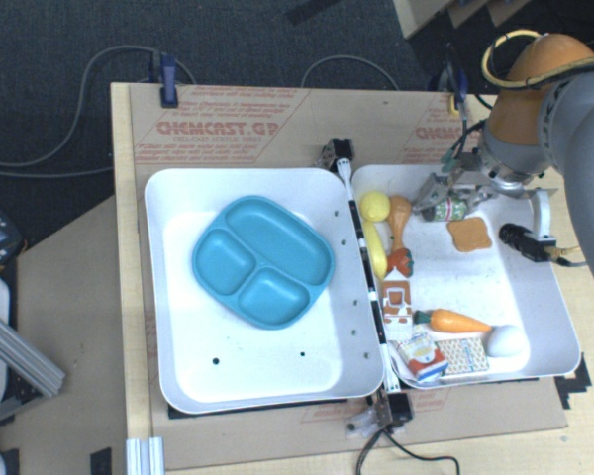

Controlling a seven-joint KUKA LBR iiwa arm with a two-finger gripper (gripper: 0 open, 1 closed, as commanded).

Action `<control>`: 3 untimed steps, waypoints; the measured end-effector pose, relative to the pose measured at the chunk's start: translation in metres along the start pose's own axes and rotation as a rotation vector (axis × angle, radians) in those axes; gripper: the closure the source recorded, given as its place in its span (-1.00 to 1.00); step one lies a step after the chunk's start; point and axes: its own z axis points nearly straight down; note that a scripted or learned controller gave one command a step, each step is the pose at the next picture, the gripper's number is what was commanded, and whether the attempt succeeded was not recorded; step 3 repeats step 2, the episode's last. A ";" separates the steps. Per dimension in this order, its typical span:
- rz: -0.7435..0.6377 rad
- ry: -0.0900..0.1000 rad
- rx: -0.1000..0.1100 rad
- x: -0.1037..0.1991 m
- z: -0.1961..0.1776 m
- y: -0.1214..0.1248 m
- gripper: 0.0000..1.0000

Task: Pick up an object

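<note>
My gripper (447, 202) hangs low over the far part of the right bin (535, 305), with the arm coming in from the right. A flat brown biscuit-like piece (469, 234) lies just in front of it. To its left sit a yellow lemon (374, 206), an orange-tan cone-shaped piece (400, 216), a banana (377, 252) and a small red fruit (402, 262). Nearer the front lie a carrot (457, 321), a white egg (506, 340) and small printed boxes (441, 355). Something small and greenish shows right at the gripper, too blurred to name.
The left bin (178, 354) holds a blue divided plate (263, 261) in its middle. A divider with black clips (361, 255) runs between the bins. Bare white floor lies at the right bin's middle right. Cables lie beyond the bench's far edge.
</note>
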 end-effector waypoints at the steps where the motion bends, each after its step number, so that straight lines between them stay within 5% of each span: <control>1: 0.003 -0.004 -0.005 -0.004 -0.012 0.001 1.00; 2: 0.001 -0.004 0.002 0.072 -0.018 -0.019 1.00; 3: 0.001 -0.004 0.002 0.072 -0.018 -0.019 1.00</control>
